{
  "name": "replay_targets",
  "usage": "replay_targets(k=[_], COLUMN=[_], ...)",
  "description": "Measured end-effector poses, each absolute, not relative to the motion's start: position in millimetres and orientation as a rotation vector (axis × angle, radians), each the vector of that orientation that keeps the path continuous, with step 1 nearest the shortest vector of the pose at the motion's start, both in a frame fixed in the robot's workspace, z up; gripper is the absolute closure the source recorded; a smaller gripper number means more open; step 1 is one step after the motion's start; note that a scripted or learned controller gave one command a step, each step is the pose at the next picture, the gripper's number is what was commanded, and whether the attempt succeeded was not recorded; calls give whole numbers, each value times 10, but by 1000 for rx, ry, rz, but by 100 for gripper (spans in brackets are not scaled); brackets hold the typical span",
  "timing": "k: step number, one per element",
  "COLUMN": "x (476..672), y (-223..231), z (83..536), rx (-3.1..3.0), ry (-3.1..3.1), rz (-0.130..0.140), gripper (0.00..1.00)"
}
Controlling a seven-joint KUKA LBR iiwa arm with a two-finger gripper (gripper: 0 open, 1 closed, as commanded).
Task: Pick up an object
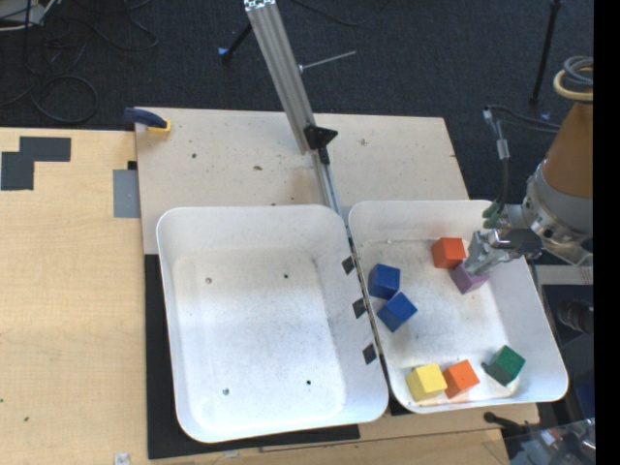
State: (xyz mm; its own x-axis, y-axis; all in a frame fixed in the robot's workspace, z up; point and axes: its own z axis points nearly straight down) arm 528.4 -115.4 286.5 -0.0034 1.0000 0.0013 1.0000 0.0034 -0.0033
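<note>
Gripper (481,256) low over purple block (469,279), beside orange cube (448,252); finger state impossible to tell. Centre squarely before lifting.

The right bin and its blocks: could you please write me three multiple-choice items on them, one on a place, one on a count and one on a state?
1. Where does the yellow block lie?
A. Near the front rim of the right bin
B. In the left bin
C. On the bench behind the bins

2. How many blue blocks lie in the right bin?
A. One
B. Two
C. Four

3. How does the gripper stand to the purple block?
A. Far off, over the left bin
B. Right at it, by the far right of the right bin
C. Above the yellow block instead

Answers:
1 A: the yellow block sits by the front rim of the right bin, beside an orange block.
2 B: two blue blocks lie near the divider.
3 B: the gripper is at the purple block.
</note>
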Motion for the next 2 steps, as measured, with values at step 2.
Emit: replay_targets(k=[2], x=[5709], y=[-197], z=[2745], rx=[-2215], ry=[-2223], rz=[4], gripper=[100])
